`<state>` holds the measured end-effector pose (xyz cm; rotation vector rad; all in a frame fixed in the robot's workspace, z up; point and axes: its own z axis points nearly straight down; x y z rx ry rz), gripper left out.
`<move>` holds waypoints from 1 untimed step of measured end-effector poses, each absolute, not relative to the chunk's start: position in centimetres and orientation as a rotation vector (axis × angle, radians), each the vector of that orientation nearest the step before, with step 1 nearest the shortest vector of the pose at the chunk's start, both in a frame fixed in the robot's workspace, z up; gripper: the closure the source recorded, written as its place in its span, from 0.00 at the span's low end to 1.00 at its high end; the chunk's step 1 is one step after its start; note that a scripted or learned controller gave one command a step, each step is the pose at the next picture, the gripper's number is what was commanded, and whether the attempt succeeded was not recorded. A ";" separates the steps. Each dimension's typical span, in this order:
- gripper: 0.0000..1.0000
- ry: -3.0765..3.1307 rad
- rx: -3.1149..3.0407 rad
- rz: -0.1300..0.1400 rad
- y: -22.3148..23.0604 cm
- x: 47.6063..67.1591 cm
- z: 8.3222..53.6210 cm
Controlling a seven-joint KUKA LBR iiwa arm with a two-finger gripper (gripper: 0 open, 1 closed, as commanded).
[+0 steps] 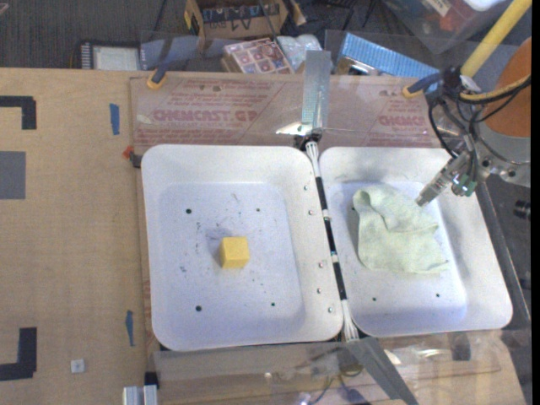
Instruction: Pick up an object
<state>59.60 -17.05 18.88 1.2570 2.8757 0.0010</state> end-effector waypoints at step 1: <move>1.00 2.850 1.297 0.001 -22.0 60.1 8.9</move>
